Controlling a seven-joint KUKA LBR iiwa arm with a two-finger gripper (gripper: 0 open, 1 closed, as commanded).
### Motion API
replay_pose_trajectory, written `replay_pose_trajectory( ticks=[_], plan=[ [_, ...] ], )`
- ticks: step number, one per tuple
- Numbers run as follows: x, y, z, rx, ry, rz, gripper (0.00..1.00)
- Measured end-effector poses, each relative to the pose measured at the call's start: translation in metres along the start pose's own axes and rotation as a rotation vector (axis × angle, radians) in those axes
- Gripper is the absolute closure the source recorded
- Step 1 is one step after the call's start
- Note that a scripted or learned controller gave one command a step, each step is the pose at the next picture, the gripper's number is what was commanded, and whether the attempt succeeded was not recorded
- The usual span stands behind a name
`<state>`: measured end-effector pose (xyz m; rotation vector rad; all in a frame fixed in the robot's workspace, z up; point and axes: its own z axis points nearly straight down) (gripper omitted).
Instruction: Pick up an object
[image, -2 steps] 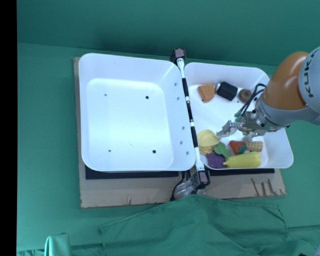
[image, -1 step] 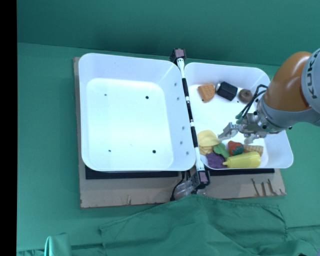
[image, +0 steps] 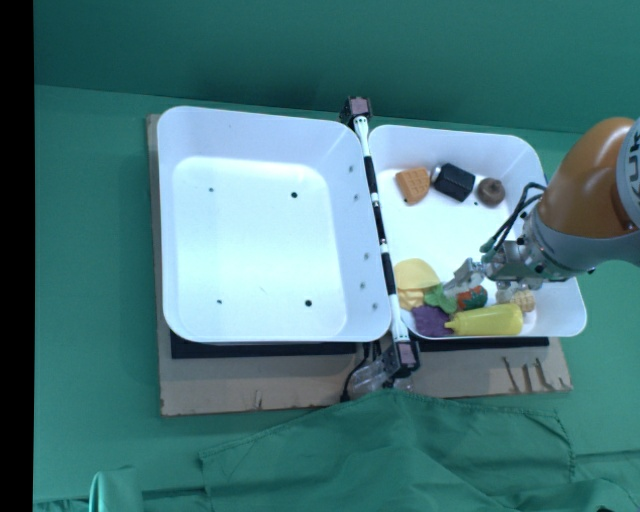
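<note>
Camera view places the gripper (image: 468, 274) low in the right bin (image: 560, 322) over the toy pile (image: 465, 308); jaws' state we cannot tell. We judge these toys light, rigid, slippery; grip the yellow bottle (image: 487, 321) mid-body.

White bins (image: 190, 150) on green cloth (image: 90, 250); yellow squash (image: 488, 321), purple piece (image: 430, 320), black block (image: 453, 181).

Green cloth (image: 90, 250) covers the bench
</note>
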<state>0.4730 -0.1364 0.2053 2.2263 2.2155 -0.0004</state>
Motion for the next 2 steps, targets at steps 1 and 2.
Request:
replay_pose_trajectory(
  ticks=[1, 2],
  plan=[
    [-0.001, 0.002, -0.011, -0.006, -0.002, 0.003, 1.0],
    [-0.014, -0.001, 0.02, -0.018, 0.0, -0.001, 1.0]
  ],
)
